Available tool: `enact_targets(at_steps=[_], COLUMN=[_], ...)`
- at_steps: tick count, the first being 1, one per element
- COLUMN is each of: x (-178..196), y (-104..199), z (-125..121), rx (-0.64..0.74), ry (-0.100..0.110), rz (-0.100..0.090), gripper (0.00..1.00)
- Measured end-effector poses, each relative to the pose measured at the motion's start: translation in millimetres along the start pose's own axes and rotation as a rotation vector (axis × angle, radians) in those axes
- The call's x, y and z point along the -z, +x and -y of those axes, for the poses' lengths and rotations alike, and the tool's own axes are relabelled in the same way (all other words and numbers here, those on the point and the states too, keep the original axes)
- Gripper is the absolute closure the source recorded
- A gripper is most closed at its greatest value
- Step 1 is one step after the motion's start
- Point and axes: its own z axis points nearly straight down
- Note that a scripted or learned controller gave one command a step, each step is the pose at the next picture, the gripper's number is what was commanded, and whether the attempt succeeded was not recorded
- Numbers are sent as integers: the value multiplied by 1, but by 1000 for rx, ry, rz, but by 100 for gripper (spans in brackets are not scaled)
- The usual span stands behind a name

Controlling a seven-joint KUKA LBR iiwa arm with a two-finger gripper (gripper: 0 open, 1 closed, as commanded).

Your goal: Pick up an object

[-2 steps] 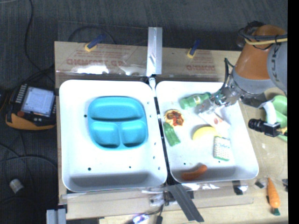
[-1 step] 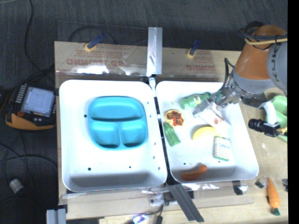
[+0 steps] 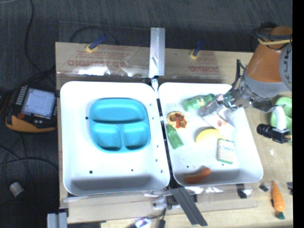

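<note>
Green bottle lies in right bin, upper middle | gripper just beside it, finger state cannot be told | red lettering on cardboard behind bins, unreadable

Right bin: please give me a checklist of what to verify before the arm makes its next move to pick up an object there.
1. Objects are present in the right bin: ok, green bottle, yellow piece and others lie there.
2. Hand is over the right bin: ok, beside the green bottle.
3. Hand already holds something: cannot tell.
4. Room around the yellow piece: ok, it lies apart from its neighbours.
5. Blue tray is out of the way: ok, it sits in the left bin.
</note>
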Motion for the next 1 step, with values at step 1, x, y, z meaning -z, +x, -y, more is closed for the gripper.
enact_targets(at_steps=[1], x=[-2], y=[20], z=[55], rx=[17], ry=[2], rz=[1], gripper=[0])
